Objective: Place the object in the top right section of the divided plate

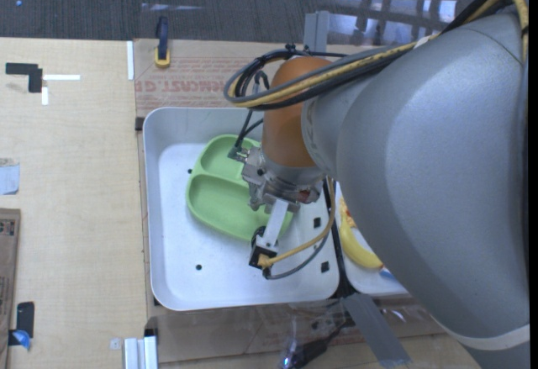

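The gripper (276,192) is poised over the plate (212,192) mid-frame; its grasp cannot be told. With the sections hidden beneath it, the wrong one could be hit.

Bare bin floor (181,271) left of and below green plate (210,195), arm (290,123) covering plate's right side

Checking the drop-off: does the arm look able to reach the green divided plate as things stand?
Likely yes: the arm hangs directly over the green plate in the left bin, and nothing visible blocks the way.
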{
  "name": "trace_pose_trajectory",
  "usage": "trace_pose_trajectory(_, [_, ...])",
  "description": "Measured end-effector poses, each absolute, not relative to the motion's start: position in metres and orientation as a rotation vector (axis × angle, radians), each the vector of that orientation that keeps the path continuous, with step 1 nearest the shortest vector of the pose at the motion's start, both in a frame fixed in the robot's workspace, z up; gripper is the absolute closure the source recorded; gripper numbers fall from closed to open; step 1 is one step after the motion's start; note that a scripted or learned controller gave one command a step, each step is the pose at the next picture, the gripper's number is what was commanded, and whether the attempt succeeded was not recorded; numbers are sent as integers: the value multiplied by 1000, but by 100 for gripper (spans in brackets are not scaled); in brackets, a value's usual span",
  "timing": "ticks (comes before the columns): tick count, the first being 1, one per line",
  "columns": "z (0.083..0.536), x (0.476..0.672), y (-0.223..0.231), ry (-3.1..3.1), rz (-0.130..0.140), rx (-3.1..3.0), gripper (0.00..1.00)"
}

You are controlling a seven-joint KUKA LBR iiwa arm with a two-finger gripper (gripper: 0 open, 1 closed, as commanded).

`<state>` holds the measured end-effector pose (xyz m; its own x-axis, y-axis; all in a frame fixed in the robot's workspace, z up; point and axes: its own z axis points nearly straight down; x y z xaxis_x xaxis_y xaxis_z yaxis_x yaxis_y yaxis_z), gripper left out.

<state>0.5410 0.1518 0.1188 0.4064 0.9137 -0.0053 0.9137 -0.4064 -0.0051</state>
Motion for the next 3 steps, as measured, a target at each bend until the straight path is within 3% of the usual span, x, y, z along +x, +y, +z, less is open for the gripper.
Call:
trace_pose_trajectory(1, [191,540,33,-1647,6,-2676,100])
trace_pose_trajectory(2, [172,567,108,-1603,8,-2701,100])
trace_pose_trajectory(3, [231,654,150,-1011,5,-2976,100])
